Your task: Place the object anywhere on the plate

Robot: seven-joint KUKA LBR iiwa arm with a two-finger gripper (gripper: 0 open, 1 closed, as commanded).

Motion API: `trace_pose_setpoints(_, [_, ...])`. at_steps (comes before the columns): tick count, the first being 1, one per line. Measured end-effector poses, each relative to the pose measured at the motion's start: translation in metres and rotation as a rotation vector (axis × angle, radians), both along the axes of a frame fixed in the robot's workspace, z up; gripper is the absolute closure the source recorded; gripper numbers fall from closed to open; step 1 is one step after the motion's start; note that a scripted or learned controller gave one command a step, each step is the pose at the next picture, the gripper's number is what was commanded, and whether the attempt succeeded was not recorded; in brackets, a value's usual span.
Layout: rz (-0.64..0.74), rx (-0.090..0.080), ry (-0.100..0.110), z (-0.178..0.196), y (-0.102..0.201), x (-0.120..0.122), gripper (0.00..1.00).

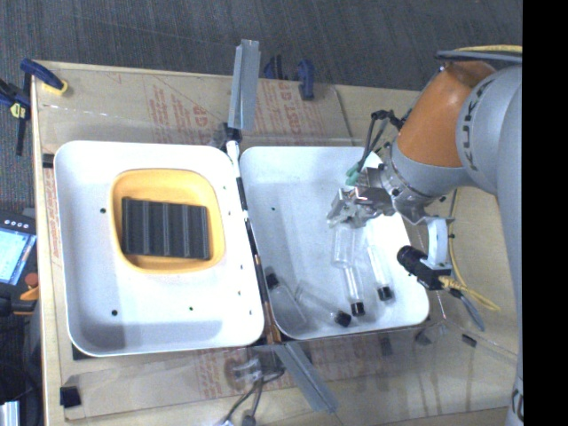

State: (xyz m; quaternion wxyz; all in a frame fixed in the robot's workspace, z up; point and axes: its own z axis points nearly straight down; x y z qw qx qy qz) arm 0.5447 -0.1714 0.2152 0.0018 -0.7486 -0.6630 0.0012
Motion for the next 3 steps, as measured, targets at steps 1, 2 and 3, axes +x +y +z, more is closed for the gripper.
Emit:
trace_pose_setpoints(1, [0.215,0.000,-0.002,0.004,0.027,0.079,1.00])
trace_pose_setpoints(2, [0.291,0.001,0.000,0.008,0.077,0.071,1.00])
trace_pose_setpoints(3, [0.443,0.001,-0.003,-0.010,0.154,0.112,1.00])
